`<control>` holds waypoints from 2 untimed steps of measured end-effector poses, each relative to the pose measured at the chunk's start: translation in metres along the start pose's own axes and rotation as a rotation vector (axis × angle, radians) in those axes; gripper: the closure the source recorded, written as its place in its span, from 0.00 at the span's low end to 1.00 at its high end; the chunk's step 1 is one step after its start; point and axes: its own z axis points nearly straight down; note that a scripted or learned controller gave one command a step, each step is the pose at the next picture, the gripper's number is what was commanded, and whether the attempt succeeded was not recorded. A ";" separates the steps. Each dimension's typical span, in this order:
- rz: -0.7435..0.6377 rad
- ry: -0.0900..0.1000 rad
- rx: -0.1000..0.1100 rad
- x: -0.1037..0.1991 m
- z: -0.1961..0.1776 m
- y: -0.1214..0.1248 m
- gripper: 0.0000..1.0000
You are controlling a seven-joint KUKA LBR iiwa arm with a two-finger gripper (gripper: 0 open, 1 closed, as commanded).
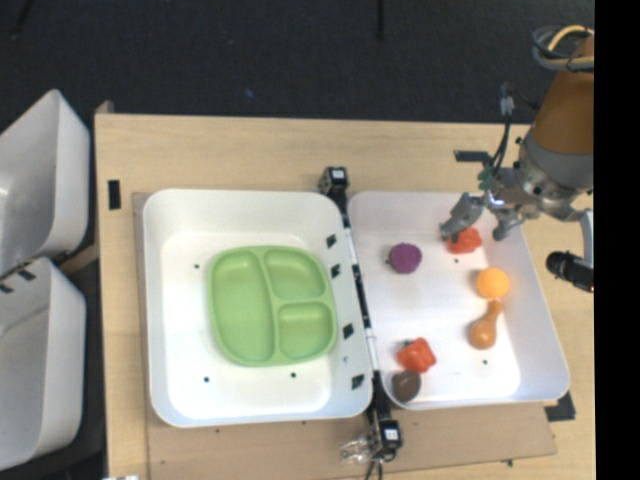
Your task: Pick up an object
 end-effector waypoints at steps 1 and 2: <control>-0.003 -0.001 -0.013 0.001 -0.008 0.002 0.00; -0.002 -0.002 -0.010 -0.001 0.054 0.001 0.00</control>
